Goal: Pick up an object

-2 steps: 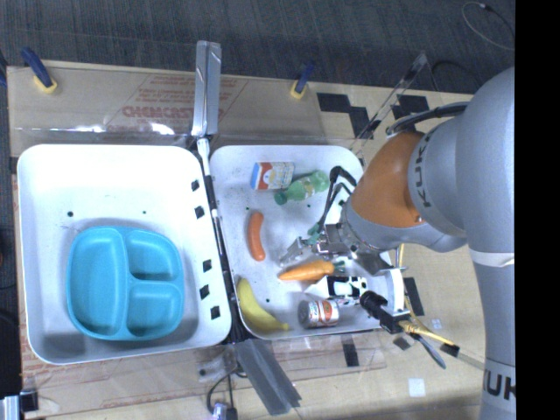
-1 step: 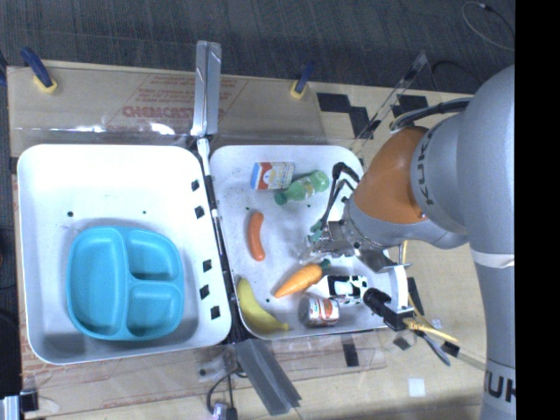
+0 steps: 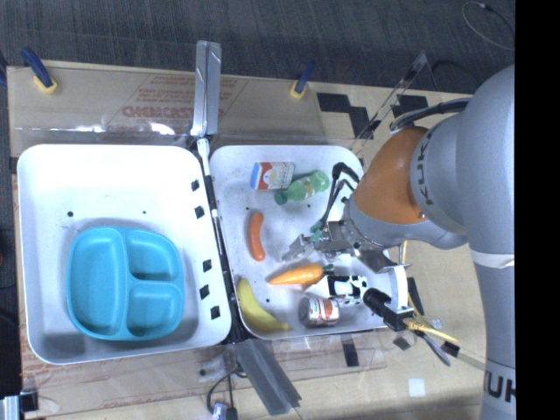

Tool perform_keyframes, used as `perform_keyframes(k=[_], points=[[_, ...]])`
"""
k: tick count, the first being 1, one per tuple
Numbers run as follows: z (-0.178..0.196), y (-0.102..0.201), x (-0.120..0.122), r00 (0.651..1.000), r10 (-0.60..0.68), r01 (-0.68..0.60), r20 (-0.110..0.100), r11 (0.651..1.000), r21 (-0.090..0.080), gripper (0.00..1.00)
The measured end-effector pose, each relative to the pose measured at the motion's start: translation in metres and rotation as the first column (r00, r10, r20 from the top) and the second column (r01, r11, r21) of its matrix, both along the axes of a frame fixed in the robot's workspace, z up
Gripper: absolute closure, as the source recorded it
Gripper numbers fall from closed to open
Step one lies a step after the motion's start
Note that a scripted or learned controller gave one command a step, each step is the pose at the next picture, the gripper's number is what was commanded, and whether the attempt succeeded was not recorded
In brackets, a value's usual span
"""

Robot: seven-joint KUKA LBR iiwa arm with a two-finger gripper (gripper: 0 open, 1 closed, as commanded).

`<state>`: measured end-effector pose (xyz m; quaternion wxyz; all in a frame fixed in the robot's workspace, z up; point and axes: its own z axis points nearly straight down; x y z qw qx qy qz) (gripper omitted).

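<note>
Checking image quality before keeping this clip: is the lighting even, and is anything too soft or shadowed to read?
Camera view: light even and soft, no hard glare on the left bin; a dim shadow lies below the blue plate; print on the carton is too soft to read; the arm, nearest the lens, looks blurred; the gripper is murky.

Grey arm [image 3: 490,173]; orange wrist band [image 3: 389,186]

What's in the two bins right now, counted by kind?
Toy food: 3 (sausage, carrot, banana)
Containers: 3 (carton, green bottle, can)
Dishes: 1 (blue divided plate)
Total: 7
</note>
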<state>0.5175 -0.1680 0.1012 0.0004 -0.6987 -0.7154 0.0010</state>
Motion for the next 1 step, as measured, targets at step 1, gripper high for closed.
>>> perform_keyframes(k=[1], points=[[-0.0094,-0.0122,0.0742,1.0,-0.008,0.008,0.0,1.0,0.002,0.0]])
